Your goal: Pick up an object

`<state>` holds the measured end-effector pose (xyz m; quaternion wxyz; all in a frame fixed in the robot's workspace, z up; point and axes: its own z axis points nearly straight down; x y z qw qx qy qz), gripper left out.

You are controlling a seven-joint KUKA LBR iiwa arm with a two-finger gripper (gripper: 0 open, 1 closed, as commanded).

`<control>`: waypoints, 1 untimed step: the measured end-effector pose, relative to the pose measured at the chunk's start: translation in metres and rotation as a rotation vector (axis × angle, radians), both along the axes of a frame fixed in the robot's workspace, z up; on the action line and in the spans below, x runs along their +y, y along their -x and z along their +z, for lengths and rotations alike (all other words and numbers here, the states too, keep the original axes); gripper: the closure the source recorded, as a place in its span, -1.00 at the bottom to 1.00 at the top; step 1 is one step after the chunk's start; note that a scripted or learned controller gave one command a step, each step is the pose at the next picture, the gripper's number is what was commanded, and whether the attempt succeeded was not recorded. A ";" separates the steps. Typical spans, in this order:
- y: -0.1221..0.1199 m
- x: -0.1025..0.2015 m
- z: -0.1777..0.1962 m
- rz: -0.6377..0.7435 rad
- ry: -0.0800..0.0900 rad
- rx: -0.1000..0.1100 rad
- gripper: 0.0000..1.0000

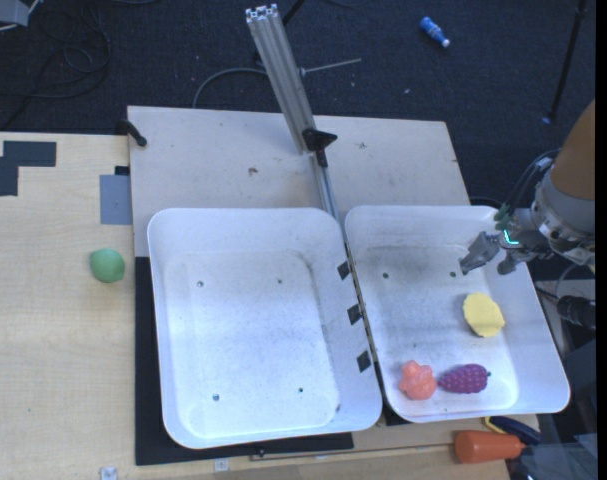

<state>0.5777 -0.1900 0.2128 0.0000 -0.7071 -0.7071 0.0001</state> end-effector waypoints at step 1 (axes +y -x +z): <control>0.000 0.000 0.000 0.000 0.000 0.000 -1.00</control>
